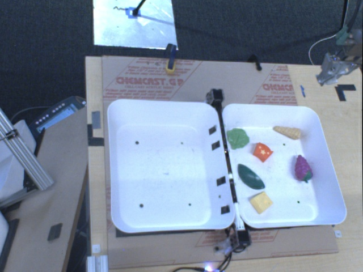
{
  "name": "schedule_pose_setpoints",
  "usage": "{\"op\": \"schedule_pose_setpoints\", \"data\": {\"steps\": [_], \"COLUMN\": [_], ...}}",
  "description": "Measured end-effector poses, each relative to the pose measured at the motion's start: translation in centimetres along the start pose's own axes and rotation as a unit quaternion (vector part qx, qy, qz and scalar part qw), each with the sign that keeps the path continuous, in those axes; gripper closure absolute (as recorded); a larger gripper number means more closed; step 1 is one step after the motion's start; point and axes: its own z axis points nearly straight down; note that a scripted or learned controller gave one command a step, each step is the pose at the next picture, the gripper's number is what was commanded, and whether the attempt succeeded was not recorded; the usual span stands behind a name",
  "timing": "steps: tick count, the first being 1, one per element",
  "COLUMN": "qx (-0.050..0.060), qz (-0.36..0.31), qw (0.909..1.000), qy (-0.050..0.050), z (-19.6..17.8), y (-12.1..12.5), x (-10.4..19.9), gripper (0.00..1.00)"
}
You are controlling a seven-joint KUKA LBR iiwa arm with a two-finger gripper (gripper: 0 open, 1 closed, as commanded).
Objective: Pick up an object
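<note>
The right bin (317, 205) holds several small toy foods. A light green leafy piece (237, 138) lies near its left wall, with an orange-red piece (262, 151) beside it. A tan cone-like piece (287, 132) rests toward the back, and a purple grape bunch (302, 168) sits at the right. A dark green oval piece (250, 176) and a yellow block (261, 202) lie toward the front. At the upper right, the grey gripper (336, 68) hangs over the bench, well outside and behind the right bin, far from all the objects.
The left bin (164, 163) sits against the right bin along a black hinged divider (224, 163). Both rest on a cardboard sheet (147, 81). A shiny metal plate (133, 16) lies behind, and a cable (323, 41) loops near the gripper.
</note>
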Motion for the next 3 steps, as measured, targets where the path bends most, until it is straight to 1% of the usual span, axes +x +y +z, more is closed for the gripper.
{"op": "schedule_pose_setpoints", "data": {"steps": [1, 2, 3], "qx": [0.007, 0.009, 0.009], "qz": [0.002, 0.001, 0.002], "qw": [1.0000, 1.0000, 1.0000], "qy": [0.000, 0.002, 0.001], "z": [0.1, -2.1, -4.1], "y": [7.1, 7.9, 8.0], "x": [-0.6, 4.0, 7.4], "gripper": [1.00, 1.00, 1.00]}}
